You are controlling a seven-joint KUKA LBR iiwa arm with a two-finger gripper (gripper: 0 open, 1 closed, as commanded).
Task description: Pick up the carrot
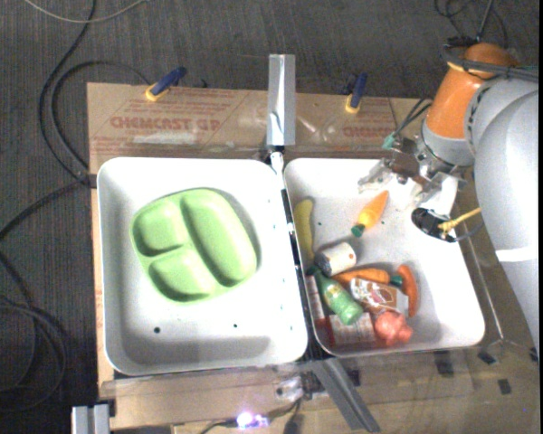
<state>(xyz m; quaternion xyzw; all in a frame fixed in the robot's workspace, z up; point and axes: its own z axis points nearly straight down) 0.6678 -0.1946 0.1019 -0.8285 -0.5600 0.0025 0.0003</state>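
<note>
arm [511, 152]: reaches in from the right, orange band above the wrist, over the right bin's far right corner.
gripper [391, 177]: low over the right bin's far edge, just beside the carrot's fat end; whether fingers are spread or pressed together cannot be told.
carrot [372, 212]: small, orange with green tip, lying in the right bin's far half, tilted, tip toward the bin's middle; not seen between the fingers.
right bin [452, 324]: also holds a banana [303, 227] along the left wall, a green bottle [342, 302], a white can [337, 259], orange and red items piled near the near edge.
left bin [118, 333]: holds a green tray [195, 242] with three compartments, near its middle.
bench [190, 125]: brown board under both bins, two clamps at its far edge.
</note>
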